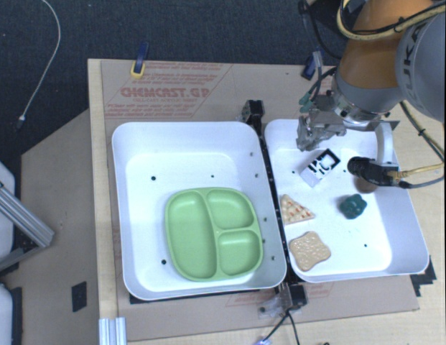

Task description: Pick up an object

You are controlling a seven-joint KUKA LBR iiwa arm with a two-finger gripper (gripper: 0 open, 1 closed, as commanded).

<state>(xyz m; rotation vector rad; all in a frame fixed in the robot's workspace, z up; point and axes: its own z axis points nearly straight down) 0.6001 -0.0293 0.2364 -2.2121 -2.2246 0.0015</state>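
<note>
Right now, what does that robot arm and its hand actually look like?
The arm is a thick, rounded grey tube with a glossy orange band above the wrist. Yellow and black cables loop around it. Below sits a small hand of dull grey metal, and a black and white square tag lies beside it.

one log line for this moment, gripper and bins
gripper: over right bin's far end, nothing seen held | right bin: cube, cracker, cookie, teal lump | left bin: green tray
</note>
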